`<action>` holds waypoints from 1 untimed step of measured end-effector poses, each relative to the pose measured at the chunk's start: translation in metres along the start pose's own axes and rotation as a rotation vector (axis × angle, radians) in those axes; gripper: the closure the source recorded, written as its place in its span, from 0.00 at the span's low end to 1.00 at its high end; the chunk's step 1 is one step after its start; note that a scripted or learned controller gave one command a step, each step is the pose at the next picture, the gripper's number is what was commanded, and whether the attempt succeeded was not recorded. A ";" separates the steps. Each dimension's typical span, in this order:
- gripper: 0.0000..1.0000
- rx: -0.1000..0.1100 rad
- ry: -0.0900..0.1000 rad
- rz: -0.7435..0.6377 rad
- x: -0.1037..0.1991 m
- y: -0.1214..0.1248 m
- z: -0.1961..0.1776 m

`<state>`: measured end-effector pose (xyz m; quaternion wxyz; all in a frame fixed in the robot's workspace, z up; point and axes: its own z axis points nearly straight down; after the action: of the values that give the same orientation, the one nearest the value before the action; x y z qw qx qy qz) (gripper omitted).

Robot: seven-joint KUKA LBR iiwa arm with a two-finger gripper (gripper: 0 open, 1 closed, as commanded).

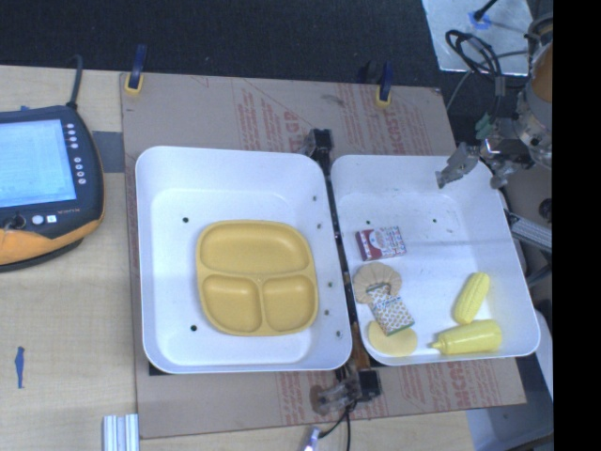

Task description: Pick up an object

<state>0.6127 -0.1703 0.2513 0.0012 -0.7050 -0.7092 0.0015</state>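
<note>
1. The gripper [470,169] hangs over the right bin [488,228] at its 1 o'clock corner. Whether its jaws are apart or together cannot be told; nothing shows between them.
2. The right bin's lower half holds a red packet [380,243], a tan disc [376,278], a patterned sachet [390,311], a pale yellow disc [392,340], a corn cob [470,296] and a yellow bottle [467,337].
3. The sachet lies across both discs; bottle and cob sit at 5 o'clock.
4. The left bin [164,252] holds a yellow tray [255,277].
5. A tablet [42,181] lies at 9 o'clock.
</note>
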 end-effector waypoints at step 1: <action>0.00 0.002 0.000 -0.002 0.078 -0.010 0.081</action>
<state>0.6022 -0.0923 0.1707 0.0021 -0.7042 -0.7100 0.0023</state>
